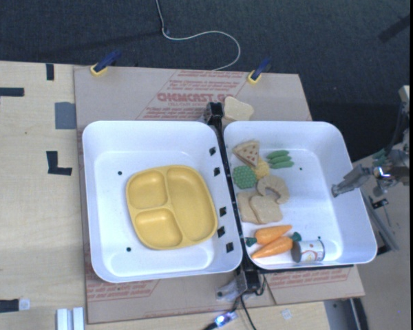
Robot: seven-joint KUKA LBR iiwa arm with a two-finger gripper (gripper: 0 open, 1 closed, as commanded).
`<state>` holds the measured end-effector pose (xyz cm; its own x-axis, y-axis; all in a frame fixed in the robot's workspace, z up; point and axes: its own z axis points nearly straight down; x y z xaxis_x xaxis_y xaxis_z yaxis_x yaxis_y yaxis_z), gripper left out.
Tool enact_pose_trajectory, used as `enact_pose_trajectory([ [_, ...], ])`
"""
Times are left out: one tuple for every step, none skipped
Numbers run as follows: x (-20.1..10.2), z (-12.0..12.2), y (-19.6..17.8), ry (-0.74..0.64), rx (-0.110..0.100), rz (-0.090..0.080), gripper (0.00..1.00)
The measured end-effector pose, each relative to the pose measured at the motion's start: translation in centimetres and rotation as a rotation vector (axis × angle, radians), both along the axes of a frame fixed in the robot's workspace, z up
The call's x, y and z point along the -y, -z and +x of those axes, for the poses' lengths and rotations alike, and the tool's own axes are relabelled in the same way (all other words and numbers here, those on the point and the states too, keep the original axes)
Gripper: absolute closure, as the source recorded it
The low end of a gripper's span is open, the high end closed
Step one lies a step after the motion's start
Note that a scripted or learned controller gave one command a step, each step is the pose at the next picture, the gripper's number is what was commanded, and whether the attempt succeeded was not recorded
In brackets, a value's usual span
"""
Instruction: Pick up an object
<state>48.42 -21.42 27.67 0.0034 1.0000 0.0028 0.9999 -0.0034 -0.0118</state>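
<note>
Reaching in from the right, the hand [344,186] is seen poised at the outer wall of the right bin [330,137], and nothing is seen to be held in it; how far it is parted cannot be told from this view. Toy food is heaped along the bin's inner side, well apart from the hand: a small can [310,251] and two carrots [272,242] at the near end, pale bread slices [260,208] and a green round piece [244,177] mid-way, a wedge of cheese [246,152] and green pea pods [280,159] further back. A yellow divided plate [171,205] is set in the left bin [110,143], and both bins are carried on cardboard over the tabletop [27,205]. No object has yet been picked. The can or the pea pods would probably be the wiser choice, since each is set a little clear of the crowded heap; a straight descent over the chosen piece would be needed so that neighbours are not nudged.
</note>
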Motion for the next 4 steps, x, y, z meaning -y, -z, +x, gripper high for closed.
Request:
enact_pose_trajectory([
  [0.0,0.2,-0.5,-0.004,0.010,-0.003,0.00],
  [-0.7,1.1,4.9,-0.005,0.006,-0.001,0.00],
  [-0.2,1.1,9.5,-0.004,0.005,-0.002,0.00],
  [-1.2,1.2,15.5,-0.005,0.005,0.000,0.00],
])
